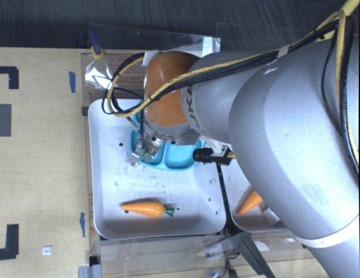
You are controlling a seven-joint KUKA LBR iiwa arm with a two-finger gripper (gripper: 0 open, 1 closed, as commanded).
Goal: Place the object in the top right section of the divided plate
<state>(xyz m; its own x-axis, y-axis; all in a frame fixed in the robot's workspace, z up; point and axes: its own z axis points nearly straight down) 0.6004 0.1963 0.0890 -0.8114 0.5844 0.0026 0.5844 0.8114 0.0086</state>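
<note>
Carrot (144, 208): an orange toy carrot with a small green top; it lies on its side on the floor of the left bin, near the front wall, green end toward the right; nothing touches it.
Divided plate (178, 158): blue, in the middle of the same bin, well apart from the carrot; mostly covered by the arm, so only a lower section and part of the left rim show; which section is the top right cannot be told.
Gripper (137, 154): down at the plate's left rim; small metallic fingertips just visible below the wrist; whether they are wide or narrow I cannot tell; no object seen between them.
Arm (272, 132): grey, large, coming in from the right; its orange band (162, 97) sits above the wrist; yellow and black cables loop over the bin's back-left corner.
Left bin (104, 172): white, shallow, with dark specks on its floor.
Right bin (240, 222): a second orange piece (250, 202) shows at its left side, partly hidden under the arm.
</note>
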